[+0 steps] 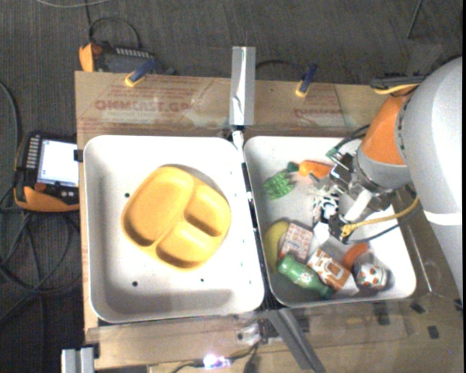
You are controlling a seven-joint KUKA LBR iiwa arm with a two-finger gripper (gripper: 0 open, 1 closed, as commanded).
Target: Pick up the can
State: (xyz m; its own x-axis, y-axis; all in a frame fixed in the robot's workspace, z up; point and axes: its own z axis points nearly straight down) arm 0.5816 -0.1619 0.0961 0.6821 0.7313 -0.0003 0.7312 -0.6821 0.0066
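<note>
Camera view, left to right: yellow divided tray (179, 216) lying in the left bin (101, 286); in the right bin (408, 282), green bottle (303, 277), small cartons, and can (370, 277) near the front right corner. Gripper (338, 208) lowered among the clutter, just beside a black-and-white toy (326, 204); cannot tell whether its pincer stands apart or together.
</note>
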